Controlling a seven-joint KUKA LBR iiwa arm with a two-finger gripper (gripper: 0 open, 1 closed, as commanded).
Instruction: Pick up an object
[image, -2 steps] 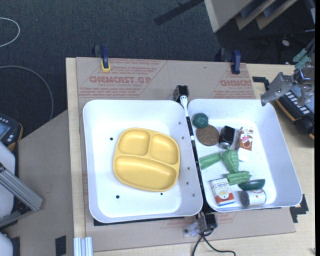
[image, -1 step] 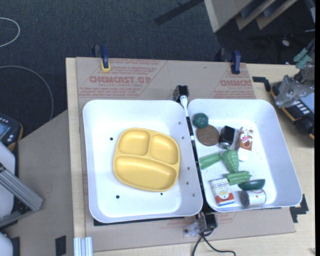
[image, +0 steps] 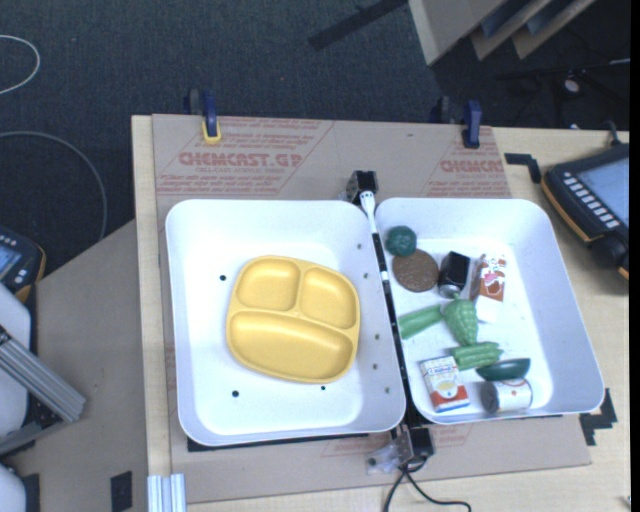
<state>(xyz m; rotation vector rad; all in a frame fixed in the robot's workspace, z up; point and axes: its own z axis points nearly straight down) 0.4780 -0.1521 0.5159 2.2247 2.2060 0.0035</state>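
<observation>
Lowest in the frame, near the lower rim of the right shallow white bin (image: 562, 300): a small red-and-white carton (image: 445, 384) lying beside a white cylindrical can (image: 507, 396). Just above, a dark green oval piece (image: 503, 369) touching a light green cucumber-shaped toy (image: 475, 354). Mid-bin, a bumpy green pickle-shaped toy (image: 461, 320) next to a smooth green pod (image: 419, 321). Higher, a brown round disc (image: 415, 271), a small black block (image: 454, 272), a red-and-white packet (image: 491, 279), then a dark teal ball (image: 401, 240). In the left shallow white bin (image: 190, 300), a yellow three-compartment plastic plate (image: 293, 318), alone. Along the top edge of the printed brown board (image: 300, 150), two blue clamps (image: 209, 110).
</observation>
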